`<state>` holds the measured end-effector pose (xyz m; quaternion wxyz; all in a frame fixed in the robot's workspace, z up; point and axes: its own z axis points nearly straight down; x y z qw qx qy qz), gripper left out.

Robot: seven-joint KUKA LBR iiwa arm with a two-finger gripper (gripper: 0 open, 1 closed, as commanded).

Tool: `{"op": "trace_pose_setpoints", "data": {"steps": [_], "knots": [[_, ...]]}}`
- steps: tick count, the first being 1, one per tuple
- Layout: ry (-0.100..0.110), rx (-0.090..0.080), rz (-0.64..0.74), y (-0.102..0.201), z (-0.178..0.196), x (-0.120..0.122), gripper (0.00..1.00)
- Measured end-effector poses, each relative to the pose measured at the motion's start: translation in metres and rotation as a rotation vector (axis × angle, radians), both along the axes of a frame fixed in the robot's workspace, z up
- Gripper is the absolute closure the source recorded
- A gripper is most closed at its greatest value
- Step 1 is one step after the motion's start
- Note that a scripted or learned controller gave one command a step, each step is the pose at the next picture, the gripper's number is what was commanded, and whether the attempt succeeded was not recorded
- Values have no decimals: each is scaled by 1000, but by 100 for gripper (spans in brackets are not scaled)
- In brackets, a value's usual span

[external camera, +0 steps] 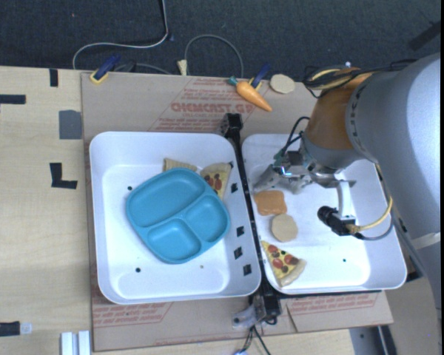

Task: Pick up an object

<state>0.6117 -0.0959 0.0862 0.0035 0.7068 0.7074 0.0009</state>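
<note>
- The arm (370,124), smooth grey metal with an orange band, reaches in from the right and bends down over the right bin (370,272), a shallow white plastic tray with rounded corners.
- The hand (285,172) sits low at the upper left of that bin, a cluster of dark and silvery parts; whether it is open or closed cannot be told from this angle.
- Just below the hand lies a flat tan square with soft corners (it looks like toy toast) (271,201), and nothing shows between the hand's parts.
- Touching the toast's lower edge is a pale round disc (284,228), matte and biscuit-like.
- Nearer the front left corner lies a triangular pizza slice (283,262), yellow with red dots.
- The left bin (107,257) holds a glossy blue divided plate (177,214), tilted, with three compartments.
- A second pizza slice (217,176) pokes out from behind the plate's upper right edge.
- Both bins rest on brown printed cardboard (200,106) on the table.
- On that cardboard, beyond the bins, lie an orange toy carrot (253,95) and a small beige disc (282,84).
</note>
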Motion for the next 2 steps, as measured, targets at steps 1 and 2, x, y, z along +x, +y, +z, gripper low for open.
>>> {"op": "trace_pose_setpoints", "data": {"steps": [1,2], "knots": [[-2,1,0,1,1,-45,0],[-2,-1,-1,0,11,-44,100]]}}
